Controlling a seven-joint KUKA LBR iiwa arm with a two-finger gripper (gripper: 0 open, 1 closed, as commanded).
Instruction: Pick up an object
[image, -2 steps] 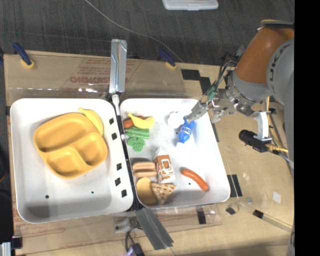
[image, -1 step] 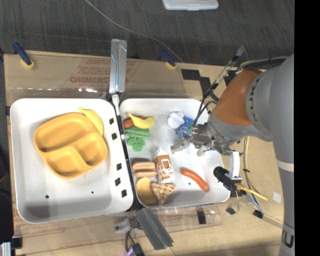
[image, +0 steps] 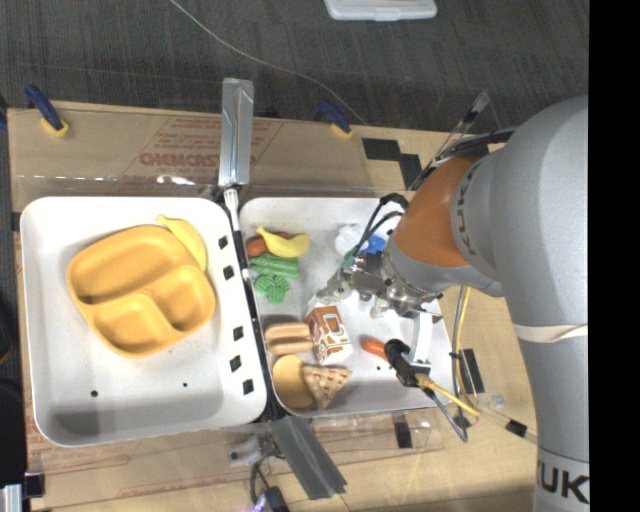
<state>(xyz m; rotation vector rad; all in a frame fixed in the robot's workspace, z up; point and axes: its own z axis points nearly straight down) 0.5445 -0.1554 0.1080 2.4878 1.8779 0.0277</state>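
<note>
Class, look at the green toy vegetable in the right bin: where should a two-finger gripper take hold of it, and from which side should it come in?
Probably across the narrow stalk end of the green toy vegetable, coming straight down from above. It lies flat, the banana crowds its far side and the bin wall its left, so a side approach looks blocked.

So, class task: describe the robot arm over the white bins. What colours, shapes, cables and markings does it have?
The big rounded grey arm has smooth, bulky, cylindrical segments. A glossy orange band rings it above the wrist. Dark cables loop beside the band, and one has a blue fitting. Below sits a metallic wrist assembly. Large dark letters "KUK" mark the lower grey segment at the picture's edge.
</note>
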